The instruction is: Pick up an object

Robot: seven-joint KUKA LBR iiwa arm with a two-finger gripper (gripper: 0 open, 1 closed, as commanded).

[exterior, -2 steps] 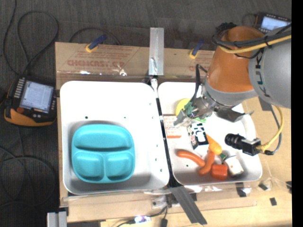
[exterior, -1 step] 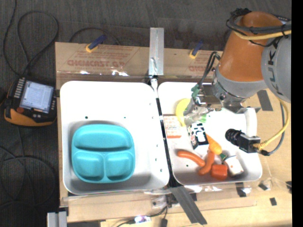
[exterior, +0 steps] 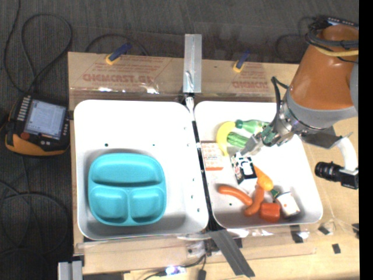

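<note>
The right bin (exterior: pixel 309 174) holds a heap of small items. A green bottle (exterior: pixel 247 125) and a yellow piece (exterior: pixel 225 131) lie at its far side. A black and white box (exterior: pixel 245 169) sits in the middle, beside an orange carrot (exterior: pixel 263 180). A red sausage-like piece (exterior: pixel 234 193), a red block (exterior: pixel 269 211) and a small white bottle (exterior: pixel 289 203) lie near the front. My gripper (exterior: pixel 249 148) slants down from the right and hangs just above the black and white box, in front of the green bottle.
A teal divided plate (exterior: pixel 126 188) lies in the left bin (exterior: pixel 134 121). A printed packet (exterior: pixel 211 156) rests against the right bin's left wall. A black camera part (exterior: pixel 335 174) juts in at the right, and a pendant (exterior: pixel 41 124) sits on the floor to the left.
</note>
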